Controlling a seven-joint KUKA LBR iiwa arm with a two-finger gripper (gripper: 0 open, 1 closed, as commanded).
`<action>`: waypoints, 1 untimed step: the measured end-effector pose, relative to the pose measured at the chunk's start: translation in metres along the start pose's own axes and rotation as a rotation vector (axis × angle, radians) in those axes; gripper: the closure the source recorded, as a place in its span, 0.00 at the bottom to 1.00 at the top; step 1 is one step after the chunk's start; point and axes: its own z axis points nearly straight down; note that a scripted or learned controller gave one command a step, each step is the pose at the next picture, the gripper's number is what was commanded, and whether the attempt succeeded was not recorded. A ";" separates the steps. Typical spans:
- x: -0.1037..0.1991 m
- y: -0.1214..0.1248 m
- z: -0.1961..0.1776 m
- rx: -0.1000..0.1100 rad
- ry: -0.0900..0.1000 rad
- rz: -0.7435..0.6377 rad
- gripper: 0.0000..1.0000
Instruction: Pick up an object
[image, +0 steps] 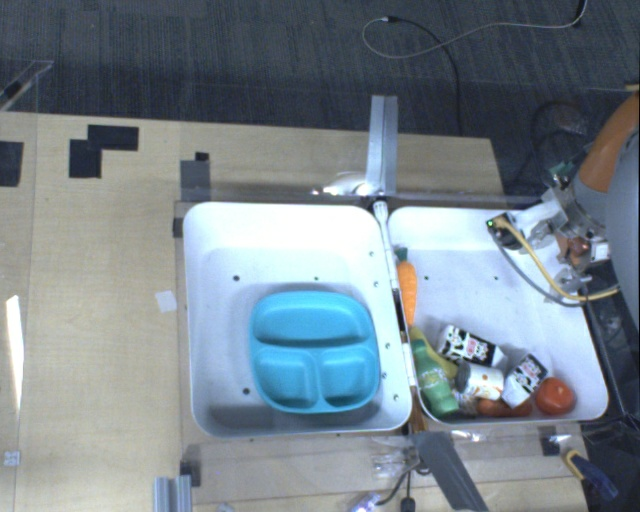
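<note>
**Gripper (572, 250) seen at the shallow white right bin's (470, 240) top right corner; whether it is spread or pressed together cannot be told.**
A green plastic bottle (432, 375), black-and-white cartons (468, 346) and a red round tomato (553, 397) are clustered along that bin's bottom edge.

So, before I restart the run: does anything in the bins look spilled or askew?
Nothing spilled or broken. Things in the right bin are jumbled in its near corner, the green bottle on its side; the carrot lies against the divider. The blue tray sits flat.
</note>
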 end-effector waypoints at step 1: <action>0.003 -0.001 -0.012 -0.001 0.004 -0.010 1.00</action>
